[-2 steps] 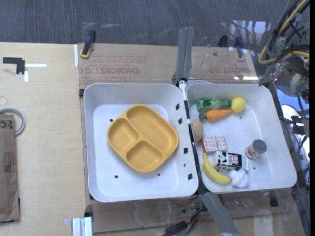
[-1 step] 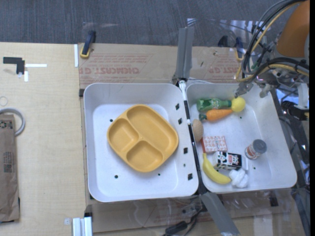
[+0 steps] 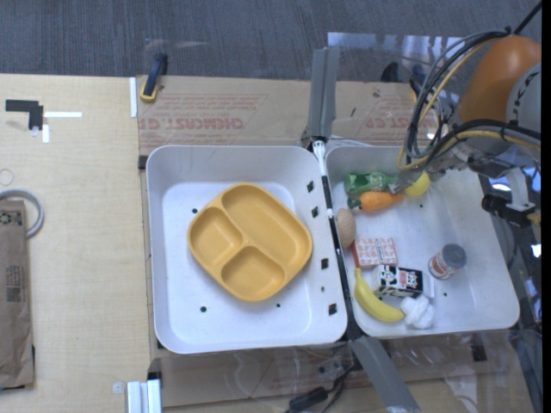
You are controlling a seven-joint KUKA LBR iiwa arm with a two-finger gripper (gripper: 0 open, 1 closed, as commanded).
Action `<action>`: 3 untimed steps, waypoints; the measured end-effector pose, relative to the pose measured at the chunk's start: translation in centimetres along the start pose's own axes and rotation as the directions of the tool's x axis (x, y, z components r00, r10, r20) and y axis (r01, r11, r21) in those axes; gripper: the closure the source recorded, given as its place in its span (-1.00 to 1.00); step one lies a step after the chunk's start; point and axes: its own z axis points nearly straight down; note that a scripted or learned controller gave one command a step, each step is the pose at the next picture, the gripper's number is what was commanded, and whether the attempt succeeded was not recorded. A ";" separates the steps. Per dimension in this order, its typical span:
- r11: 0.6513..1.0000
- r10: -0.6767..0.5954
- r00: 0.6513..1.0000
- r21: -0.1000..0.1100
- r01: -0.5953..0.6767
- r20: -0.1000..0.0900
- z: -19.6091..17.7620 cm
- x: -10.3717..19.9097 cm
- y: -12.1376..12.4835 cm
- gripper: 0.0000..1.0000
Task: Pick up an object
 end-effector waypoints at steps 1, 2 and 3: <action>1.000 0.002 1.000 0.000 -0.002 0.001 -0.9 -0.1 0.0 1.00; 0.971 -0.237 0.971 0.007 0.237 -0.008 -10.8 5.3 1.5 1.00; 0.853 -0.521 0.853 0.005 0.521 -0.012 -11.5 9.3 -4.5 1.00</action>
